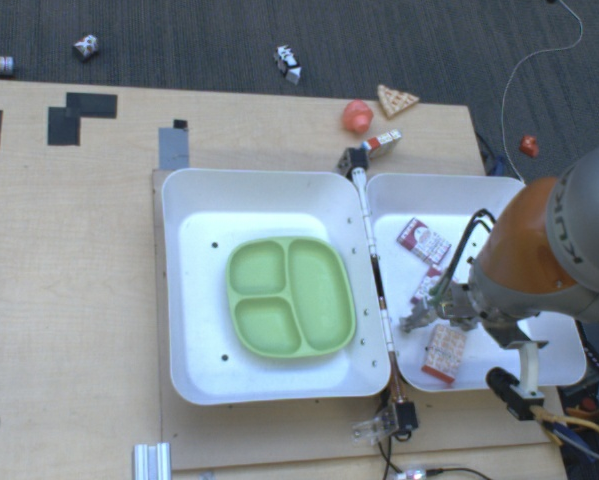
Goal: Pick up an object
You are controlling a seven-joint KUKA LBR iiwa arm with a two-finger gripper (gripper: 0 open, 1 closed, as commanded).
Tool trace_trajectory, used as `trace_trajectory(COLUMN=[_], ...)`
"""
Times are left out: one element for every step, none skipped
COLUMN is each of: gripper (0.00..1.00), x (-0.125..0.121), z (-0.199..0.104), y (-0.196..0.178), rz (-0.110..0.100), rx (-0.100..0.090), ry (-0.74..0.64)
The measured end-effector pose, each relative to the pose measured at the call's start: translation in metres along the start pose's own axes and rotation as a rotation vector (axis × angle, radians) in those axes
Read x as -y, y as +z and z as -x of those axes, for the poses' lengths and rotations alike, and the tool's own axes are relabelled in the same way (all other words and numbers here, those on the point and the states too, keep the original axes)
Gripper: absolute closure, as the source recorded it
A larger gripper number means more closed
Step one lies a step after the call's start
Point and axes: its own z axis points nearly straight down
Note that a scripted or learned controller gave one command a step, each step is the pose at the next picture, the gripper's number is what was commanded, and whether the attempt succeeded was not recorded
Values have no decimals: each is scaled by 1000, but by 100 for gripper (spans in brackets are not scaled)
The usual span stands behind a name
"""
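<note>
Right bin (569, 363), as I view it remotely: the gripper (426, 311), whose open-or-closed state I cannot tell, hangs just above a red-and-white packet (445, 353) lying directly below it, long axis running toward the bin's near wall.

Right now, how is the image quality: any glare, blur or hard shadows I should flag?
Camera view: even, soft lighting with no hard shadows; the left bin around the green divided plate is bright, nearly washed out; small packets in the right bin look soft, print unreadable; the arm blocks part of that bin.
</note>
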Motion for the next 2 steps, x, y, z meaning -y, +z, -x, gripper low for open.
trace_trajectory(gripper=[100, 0], x=[-3, -2], z=[0, -1], y=[-11, -11], rz=[7, 6], rx=[0, 0], ry=[-3, -3])
